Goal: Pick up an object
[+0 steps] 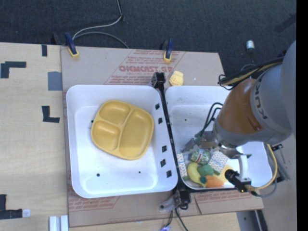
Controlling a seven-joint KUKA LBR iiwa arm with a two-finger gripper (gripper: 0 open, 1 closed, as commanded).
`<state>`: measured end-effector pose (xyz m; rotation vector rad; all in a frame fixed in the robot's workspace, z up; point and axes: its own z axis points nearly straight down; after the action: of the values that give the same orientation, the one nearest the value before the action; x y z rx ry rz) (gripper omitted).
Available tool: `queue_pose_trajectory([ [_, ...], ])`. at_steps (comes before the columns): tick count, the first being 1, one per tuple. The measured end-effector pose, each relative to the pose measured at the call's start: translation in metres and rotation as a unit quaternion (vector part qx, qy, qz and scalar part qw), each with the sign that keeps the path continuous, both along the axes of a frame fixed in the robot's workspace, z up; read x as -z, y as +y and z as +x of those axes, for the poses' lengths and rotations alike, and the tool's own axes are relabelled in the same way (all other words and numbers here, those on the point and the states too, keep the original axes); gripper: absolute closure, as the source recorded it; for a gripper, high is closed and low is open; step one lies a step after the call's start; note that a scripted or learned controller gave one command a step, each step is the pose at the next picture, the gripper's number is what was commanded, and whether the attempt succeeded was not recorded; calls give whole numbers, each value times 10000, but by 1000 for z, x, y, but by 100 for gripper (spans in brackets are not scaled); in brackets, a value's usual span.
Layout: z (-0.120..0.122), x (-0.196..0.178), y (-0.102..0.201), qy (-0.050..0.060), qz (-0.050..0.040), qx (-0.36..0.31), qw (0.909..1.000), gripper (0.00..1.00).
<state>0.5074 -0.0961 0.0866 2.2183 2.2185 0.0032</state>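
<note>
A pile of small toy foods lies in the front of the right bin [192,109]: a yellow banana-like piece [193,173], a green piece [206,170], an orange carrot-like piece [215,181], and a white checkered packet [217,161]. The grey arm with its orange band reaches down over this pile. The gripper [201,148] sits low at the pile's upper edge, its tips hidden among the objects. A yellow divided plate [122,129] rests in the left bin [79,143].
A small yellow corn-like piece [176,78] lies on the cardboard behind the bins. Black clips run along the divider between the bins. A cable loops near the right bin's front right corner.
</note>
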Motion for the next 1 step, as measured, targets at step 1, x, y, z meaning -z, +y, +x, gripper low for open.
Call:
queue_pose_trajectory([
  [1,-20,-1,-2,-43,-9,-7,10000,0],
])
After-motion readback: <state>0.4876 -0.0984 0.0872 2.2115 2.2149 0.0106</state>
